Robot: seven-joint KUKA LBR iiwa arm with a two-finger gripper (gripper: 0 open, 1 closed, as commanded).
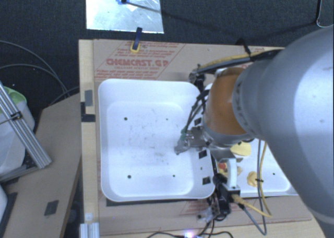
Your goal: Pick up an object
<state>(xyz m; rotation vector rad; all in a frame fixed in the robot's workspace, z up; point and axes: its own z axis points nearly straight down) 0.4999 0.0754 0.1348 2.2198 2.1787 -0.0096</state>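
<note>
The arm point(282, 96) covers most of the right bin point(276, 183), so only a strip of its floor shows, with yellow objects point(241, 150) and a smaller yellow piece point(252, 180) peeking out beside the wrist. The arm reaches in from the right, its orange band above the wrist, bent down over the divide between the bins. The gripper point(183, 143) sits at the left bin's point(112, 127) right edge; its state cannot be made out.

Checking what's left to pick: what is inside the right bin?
In the right bin, a few yellow and red objects show below the arm. The arm covers most of that bin, so anything else there is hidden.
</note>
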